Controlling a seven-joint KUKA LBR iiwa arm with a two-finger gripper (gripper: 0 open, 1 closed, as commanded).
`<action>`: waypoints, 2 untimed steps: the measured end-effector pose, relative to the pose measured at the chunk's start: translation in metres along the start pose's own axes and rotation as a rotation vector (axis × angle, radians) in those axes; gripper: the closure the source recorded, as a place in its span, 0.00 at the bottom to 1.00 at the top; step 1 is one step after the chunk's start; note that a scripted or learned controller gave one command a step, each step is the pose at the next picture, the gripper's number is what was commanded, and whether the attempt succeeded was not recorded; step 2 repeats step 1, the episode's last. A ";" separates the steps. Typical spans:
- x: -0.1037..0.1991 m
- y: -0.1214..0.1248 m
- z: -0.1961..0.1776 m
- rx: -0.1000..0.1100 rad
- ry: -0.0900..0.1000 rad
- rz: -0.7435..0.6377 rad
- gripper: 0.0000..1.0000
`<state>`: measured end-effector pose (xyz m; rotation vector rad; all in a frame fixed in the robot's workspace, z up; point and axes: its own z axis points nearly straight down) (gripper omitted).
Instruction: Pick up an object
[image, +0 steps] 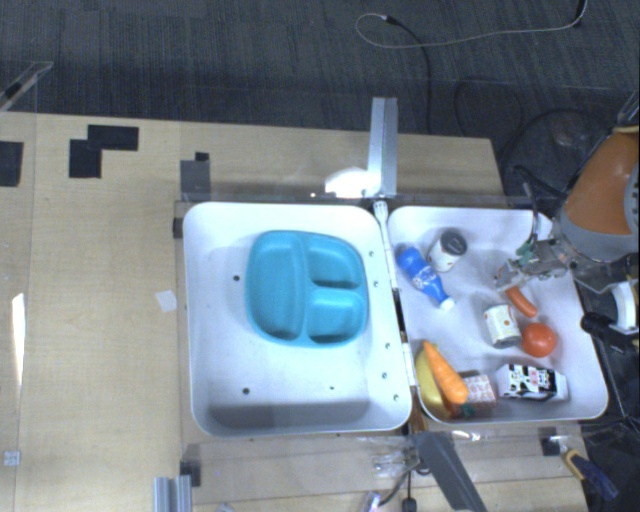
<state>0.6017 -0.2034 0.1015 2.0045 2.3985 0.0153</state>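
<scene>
Carrot piece (521, 300), small and orange, lies in the right bin (590, 405) just below the gripper (538, 258), upper right of the bin. Whether the gripper is spread or closed, cannot tell; nothing visibly held.

Neighbours: white cup (500, 325) just beside the piece, red ball (539, 340) close below. Blue bottle (422, 275) and small can (448, 248) lie further left, banana (432, 385) and carrot (447, 375) at the lower left corner, printed carton (531, 382) along the bottom.

Risks, as judged:
- Piece is low and tilted; a descent off-centre could nudge it aside or pinch air.
- Tight crowding: closing could catch the cup instead, or push the ball rolling.
- Bin wall is near, so little room to correct.

Left bin (210, 400) has a blue tray (305, 285).
</scene>
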 end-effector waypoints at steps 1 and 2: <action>0.115 0.040 -0.121 0.010 0.004 0.043 1.00; 0.115 0.040 -0.121 0.010 0.004 0.043 1.00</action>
